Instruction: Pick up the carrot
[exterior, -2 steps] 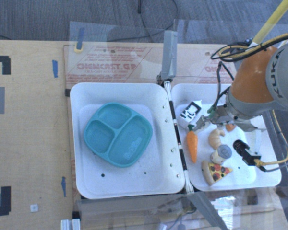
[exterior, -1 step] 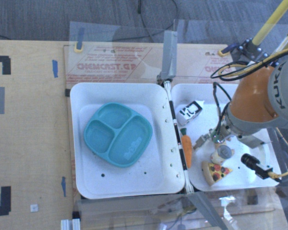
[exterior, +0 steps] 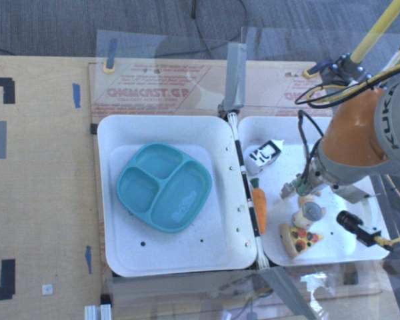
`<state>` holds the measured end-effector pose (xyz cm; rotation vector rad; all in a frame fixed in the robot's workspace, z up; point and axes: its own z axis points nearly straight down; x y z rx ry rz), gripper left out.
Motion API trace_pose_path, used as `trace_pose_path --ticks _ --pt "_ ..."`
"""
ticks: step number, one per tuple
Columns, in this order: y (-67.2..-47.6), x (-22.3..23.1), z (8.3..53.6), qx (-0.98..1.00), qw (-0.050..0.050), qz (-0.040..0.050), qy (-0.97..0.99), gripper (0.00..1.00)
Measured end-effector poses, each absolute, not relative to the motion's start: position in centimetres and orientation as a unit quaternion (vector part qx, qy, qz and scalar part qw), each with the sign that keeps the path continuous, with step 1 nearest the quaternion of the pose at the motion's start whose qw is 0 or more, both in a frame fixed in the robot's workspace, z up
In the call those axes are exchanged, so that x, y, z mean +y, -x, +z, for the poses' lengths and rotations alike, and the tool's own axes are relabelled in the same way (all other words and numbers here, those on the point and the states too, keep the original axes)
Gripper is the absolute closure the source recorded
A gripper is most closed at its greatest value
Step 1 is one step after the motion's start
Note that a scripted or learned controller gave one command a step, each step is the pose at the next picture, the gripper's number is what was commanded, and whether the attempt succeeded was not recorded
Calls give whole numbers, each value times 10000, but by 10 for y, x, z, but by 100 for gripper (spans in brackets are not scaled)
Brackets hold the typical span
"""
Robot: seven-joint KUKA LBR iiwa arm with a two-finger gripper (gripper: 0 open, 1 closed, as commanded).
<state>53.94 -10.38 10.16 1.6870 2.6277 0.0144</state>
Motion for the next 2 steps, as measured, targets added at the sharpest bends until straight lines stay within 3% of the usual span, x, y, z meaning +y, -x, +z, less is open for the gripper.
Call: trace_pose_path --ticks 1,2 --pt "-489 -113 90 7674 59 49 -6411 100" --pt "-492 -14 184 7194 -3 0 -6946 100"
